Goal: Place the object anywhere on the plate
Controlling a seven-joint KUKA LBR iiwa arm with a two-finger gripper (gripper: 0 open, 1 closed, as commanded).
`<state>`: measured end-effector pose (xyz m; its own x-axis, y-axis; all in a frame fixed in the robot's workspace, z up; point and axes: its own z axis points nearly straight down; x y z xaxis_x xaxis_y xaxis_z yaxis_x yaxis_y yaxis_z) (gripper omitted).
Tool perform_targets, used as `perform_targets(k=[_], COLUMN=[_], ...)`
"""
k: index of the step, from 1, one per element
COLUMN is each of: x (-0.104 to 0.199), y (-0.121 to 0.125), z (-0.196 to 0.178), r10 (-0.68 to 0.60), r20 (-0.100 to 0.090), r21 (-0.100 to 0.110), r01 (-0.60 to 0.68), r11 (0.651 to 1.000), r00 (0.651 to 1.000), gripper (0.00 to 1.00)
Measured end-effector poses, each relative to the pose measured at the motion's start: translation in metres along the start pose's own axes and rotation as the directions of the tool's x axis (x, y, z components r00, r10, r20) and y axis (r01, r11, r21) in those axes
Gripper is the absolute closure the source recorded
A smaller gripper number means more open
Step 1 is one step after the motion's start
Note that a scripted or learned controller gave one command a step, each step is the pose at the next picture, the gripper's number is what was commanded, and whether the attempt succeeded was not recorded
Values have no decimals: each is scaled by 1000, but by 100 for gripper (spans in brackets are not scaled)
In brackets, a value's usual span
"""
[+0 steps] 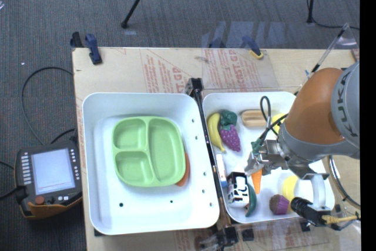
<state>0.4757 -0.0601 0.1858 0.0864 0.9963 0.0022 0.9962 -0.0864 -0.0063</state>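
While the worktop (135,64) carries two white bins, the left bin (97,126) holds a green plate (148,151) with an orange thing tucked under its right edge. Over the right bin (276,97) the arm (320,114) sets its end effector (257,164) just above a carrot (257,180); whether it grips cannot be told. Nearby lie a banana (215,131), grapes (230,137) and a bread roll (252,119).

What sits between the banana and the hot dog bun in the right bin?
In the camera view, the bunch of purple grapes with its green top lies between the banana and the bun, touching the banana.
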Motion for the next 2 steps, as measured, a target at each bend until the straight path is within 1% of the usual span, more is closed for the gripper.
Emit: perform_targets(k=[1, 2], x=[73, 72], y=[14, 14], z=[-24, -24], r10=[277, 275], r20=[1, 3], r21=[2, 2], r01=[-277, -275], r11=[961, 961], r00=[961, 961], gripper=[100, 0])
